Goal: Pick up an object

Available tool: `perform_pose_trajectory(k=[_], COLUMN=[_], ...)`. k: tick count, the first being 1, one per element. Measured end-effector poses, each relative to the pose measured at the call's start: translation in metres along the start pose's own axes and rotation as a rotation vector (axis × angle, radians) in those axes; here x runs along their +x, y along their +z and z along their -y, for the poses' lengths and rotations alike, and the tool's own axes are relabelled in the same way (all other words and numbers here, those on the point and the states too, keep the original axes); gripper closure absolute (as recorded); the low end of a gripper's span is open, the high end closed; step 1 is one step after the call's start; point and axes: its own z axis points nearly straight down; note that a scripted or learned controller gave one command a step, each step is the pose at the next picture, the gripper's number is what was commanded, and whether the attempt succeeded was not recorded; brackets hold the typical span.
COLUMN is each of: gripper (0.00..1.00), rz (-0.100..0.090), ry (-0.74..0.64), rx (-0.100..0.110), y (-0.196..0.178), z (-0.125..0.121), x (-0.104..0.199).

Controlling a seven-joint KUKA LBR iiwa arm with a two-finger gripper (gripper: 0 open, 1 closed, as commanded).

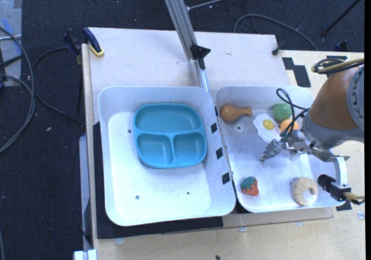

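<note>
The fingers [271, 151] of the arm's gripper hang over the floor of the right bin [243, 198], pointing toward the divided plate; whether they are spread or pressed together cannot be told from this slant, and nothing shows between them. The arm [339, 105], grey with its orange band, comes in over the bin's right side and covers part of it.

Taking the fried egg toy [266, 125] as the landmark: it lies on the bin floor just above and slightly left of the fingertips, apart from them. Left of the egg lies a brown drumstick toy [235, 113], its thick end toward the bin's left wall. Right of the egg sits a green rounded toy [282, 111], and just below that a small orange piece [288, 126], partly hidden by the wrist cables. Well below the egg, near the bin's front wall, rests a toy strawberry [249, 186], red with a green top. Below and right of the egg, beside the front-right corner, lies a pale bread-like toy [304, 190].

Far left of the egg, in the left bin [116, 195], a blue divided plate [170, 135] with three compartments lies flat. Both bins stand on the desk [145, 50].
</note>
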Motion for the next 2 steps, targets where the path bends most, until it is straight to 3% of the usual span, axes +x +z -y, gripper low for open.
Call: perform_pose_trajectory(k=[1,2], gripper=[1.00,1.00], rz=[0.005,0.000], ry=[0.001,0.000], rx=[-0.007,0.000], y=[-0.013,-0.056], z=[-0.002,0.003], x=[-0.002,-0.002])
